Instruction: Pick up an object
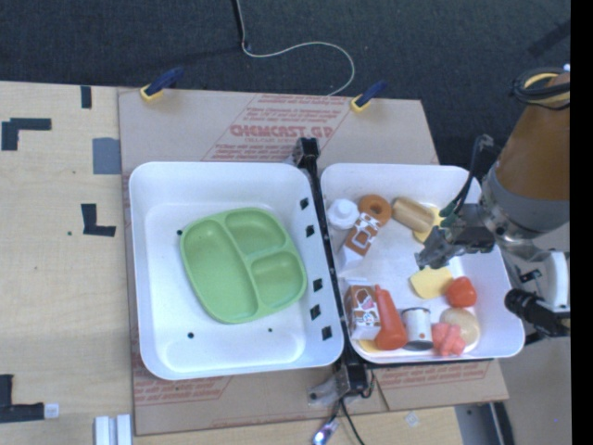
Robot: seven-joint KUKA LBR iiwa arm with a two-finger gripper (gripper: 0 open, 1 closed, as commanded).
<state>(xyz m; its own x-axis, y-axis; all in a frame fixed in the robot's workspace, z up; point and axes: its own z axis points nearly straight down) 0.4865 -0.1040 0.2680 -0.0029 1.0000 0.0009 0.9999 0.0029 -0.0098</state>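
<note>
pincer (pixel 435 248) low in right bin (pixel 408 172), touching yellow wedge (pixel 431 283), grip state unclear, bare floor beside

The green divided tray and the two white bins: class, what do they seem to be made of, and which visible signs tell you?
Green divided tray: probably moulded plastic, matt, with an even colour and soft rounded compartment ridges.
Left white bin and right white bin: probably plastic too, smooth with a slight sheen, thin walls and rounded corners.

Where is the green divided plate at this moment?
The green divided plate lies in the left bin of the camera view, near its middle, just left of the black divider between the two bins.
</note>
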